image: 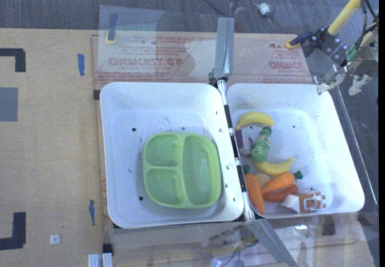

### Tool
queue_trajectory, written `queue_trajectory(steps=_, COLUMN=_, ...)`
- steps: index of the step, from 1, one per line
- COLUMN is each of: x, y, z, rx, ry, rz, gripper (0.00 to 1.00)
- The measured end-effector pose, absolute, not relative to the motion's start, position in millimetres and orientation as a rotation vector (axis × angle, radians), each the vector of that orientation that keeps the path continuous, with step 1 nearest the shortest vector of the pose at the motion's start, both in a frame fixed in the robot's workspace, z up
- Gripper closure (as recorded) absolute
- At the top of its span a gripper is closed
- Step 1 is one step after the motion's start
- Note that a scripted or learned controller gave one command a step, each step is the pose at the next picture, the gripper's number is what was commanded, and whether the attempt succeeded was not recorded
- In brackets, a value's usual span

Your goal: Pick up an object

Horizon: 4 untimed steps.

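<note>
Toy foods are lying clustered in the right bin [334, 139], crowding its left wall and near-left corner. One yellow banana [255, 119] is resting highest in the group, close to the left wall of that bin. A small green toy [260, 150] is sitting just below it, touching a second banana [275, 166] that is curving beneath it. Three carrots are lying lower still: one orange carrot [255, 192] is running along the left wall, another carrot [279, 183] is slanting to its right, and a redder carrot [280, 195] is lying just under that one. A white and orange box [308, 201] is sitting near the bin's front wall, beside the carrot tips. Left of the right bin, the left bin [120, 103] is holding a green divided plate [180, 169]. Both bins are standing on the worktop [48, 139].
</note>
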State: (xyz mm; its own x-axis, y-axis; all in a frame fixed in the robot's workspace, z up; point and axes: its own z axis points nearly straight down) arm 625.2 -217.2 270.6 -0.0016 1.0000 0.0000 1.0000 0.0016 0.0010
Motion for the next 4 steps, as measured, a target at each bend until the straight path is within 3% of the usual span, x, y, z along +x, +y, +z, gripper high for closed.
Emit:
queue_trajectory(steps=1, x=659.2, y=-219, z=285, rx=2.195, ry=2.242, rz=0.001, gripper=0.00)
queue_trajectory(steps=2, x=667.4, y=-219, z=272, rx=1.918, ry=2.484, rz=0.000, gripper=0.00)
queue_trajectory(steps=3, x=613.9, y=-198, z=110, rx=1.940, ry=2.469, rz=0.001, gripper=0.00)
queue_trajectory(steps=4, x=667.1, y=-137, z=87, rx=1.782, ry=2.583, rz=-0.006, gripper=0.00)
